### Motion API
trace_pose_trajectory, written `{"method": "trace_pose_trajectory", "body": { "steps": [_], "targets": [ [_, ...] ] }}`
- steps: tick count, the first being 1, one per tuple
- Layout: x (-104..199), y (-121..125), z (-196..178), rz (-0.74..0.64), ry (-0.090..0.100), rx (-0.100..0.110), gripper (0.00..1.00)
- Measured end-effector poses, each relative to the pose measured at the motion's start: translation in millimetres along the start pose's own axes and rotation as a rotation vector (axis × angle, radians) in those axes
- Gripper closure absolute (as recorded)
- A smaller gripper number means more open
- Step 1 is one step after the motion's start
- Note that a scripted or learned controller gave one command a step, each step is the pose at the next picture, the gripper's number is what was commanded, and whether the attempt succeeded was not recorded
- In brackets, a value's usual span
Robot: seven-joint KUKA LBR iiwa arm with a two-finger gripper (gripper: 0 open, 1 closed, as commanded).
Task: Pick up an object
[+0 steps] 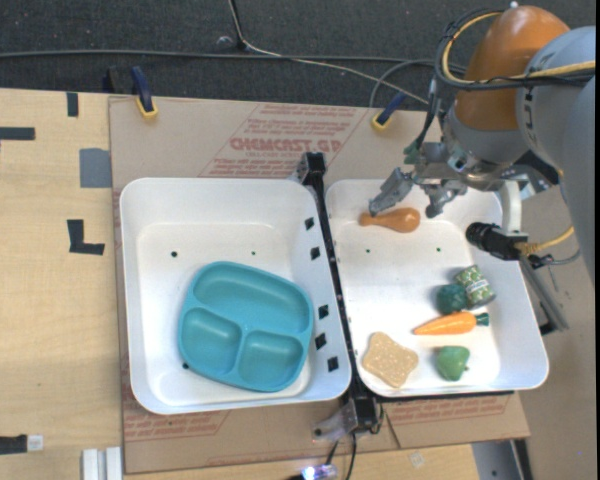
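Right white bin [520, 368], orange drumstick [395, 219] lying flat, open hand [412, 200] just above.

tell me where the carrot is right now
The carrot lies in the right bin, near its front right, between the broccoli and the green pepper.
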State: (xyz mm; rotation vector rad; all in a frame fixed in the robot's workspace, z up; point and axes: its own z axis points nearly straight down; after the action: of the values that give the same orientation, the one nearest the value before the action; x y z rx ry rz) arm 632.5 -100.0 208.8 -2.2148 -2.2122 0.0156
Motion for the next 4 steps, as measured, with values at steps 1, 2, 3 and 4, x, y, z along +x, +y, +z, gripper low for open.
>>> {"method": "trace_pose_trajectory", "body": {
  "steps": [1, 2, 3, 4],
  "targets": [
    [0, 3, -8, -0.003, -0.001, -0.013, 0.0],
    [-9, 3, 41, -0.002, -0.003, -0.009, 0.0],
    [-7, -1, 105, -0.002, -0.002, -0.008, 0.0],
    [-7, -1, 125, -0.003, -0.003, -0.014, 0.0]
  ]
}}
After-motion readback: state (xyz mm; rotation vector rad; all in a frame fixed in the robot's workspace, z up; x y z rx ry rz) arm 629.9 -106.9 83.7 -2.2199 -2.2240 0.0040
